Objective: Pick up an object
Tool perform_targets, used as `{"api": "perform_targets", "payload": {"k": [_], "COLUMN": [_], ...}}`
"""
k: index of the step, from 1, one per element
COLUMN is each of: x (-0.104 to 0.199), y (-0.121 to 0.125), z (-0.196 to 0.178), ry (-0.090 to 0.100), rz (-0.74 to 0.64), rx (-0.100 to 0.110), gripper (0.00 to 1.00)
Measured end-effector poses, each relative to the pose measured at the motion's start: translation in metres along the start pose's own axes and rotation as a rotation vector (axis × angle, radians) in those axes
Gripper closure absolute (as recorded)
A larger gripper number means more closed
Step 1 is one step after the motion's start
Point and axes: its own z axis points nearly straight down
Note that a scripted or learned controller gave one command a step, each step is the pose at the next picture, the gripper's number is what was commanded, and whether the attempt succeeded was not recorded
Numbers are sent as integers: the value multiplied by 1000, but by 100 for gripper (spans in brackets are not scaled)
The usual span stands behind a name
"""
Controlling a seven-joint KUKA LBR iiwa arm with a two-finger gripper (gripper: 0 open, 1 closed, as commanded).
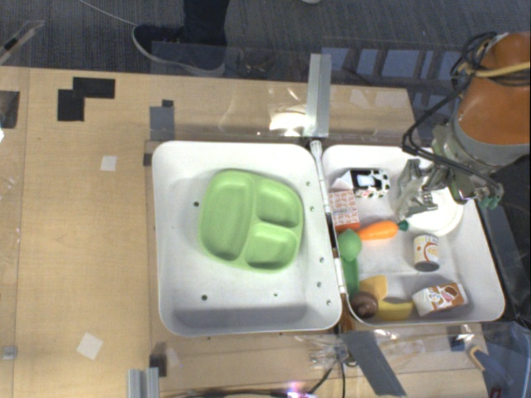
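Over the right white plastic bin (489,259), my two-finger metal gripper (412,199) hangs just above the orange toy carrot (380,231).

I see the carrot lying flat below and slightly left of the fingertips, apart from them, nothing between the fingers; their spread I cannot tell. The green divided plastic tray (250,218) sits in the left white bin (178,247).

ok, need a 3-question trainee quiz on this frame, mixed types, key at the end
1. True or false: the green divided plate lies in the left bin.
2. Which item lies nearest the gripper? A) banana B) carrot C) milk carton
3. Fill in: the arm reaches in over the ___ bin.

Key: 1 true; 2 B; 3 right.
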Motion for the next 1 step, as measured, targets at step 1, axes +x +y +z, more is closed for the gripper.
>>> {"api": "perform_targets", "payload": {"k": [1], "x": [15], "y": [-39], "z": [-24], "ry": [10], "rz": [-179], "rx": [-3], "gripper": [100]}}
